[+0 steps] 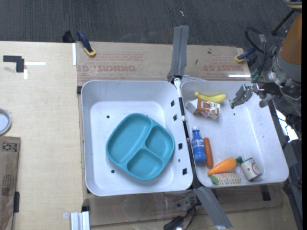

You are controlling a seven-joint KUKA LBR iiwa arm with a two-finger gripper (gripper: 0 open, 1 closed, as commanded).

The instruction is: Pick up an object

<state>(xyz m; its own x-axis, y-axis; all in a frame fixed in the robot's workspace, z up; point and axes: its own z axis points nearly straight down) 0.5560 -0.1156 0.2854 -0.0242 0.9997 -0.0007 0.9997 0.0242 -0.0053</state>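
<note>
Bins sit side by side on the desk. The left bin holds a blue divided plate with three compartments, lying near the bin's middle. The right bin holds the small things: a banana near its far edge, touching a small orange and white carton just in front of it; a blue bottle lying along the left wall with a red sausage just beside it; a carrot lying aslant toward the near edge, a patterned packet under its thick end, and a small can just to its right. The tool hangs over the right bin's far right part, right of the banana, nothing between its fingers, which stand slightly apart.
</note>
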